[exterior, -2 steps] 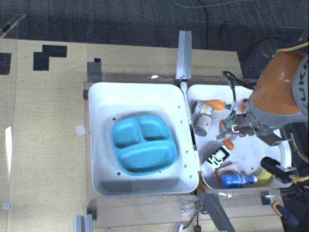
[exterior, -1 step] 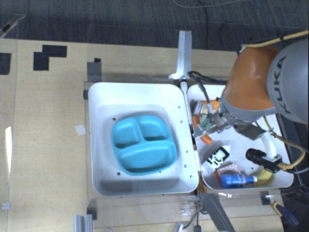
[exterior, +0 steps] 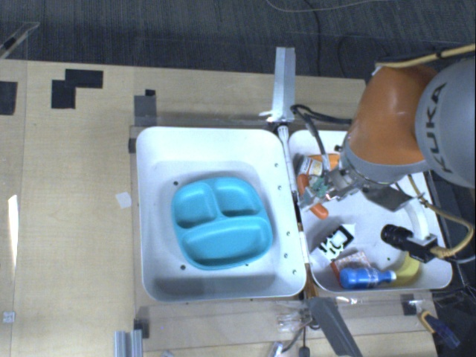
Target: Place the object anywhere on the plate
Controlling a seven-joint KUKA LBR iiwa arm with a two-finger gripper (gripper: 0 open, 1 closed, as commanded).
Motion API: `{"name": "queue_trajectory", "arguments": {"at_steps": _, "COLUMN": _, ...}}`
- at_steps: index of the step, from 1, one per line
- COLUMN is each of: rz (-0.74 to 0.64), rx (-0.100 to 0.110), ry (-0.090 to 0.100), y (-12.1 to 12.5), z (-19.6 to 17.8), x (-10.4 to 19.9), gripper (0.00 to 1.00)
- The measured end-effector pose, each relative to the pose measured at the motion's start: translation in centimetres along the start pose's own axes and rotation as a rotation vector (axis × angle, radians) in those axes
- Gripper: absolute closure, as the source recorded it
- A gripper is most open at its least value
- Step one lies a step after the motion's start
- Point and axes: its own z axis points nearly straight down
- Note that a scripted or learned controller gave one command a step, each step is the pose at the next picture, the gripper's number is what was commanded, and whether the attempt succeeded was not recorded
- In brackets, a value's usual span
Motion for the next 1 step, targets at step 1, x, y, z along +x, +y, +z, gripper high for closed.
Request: {"name": "queue_trajectory", "arguments": {"at_steps": 1, "rz": -0.019, "rx": 0.007, "ry": 0.003, "y": 2.86, "z": 1.59, "x": 6.52, "gripper": 1.0}}
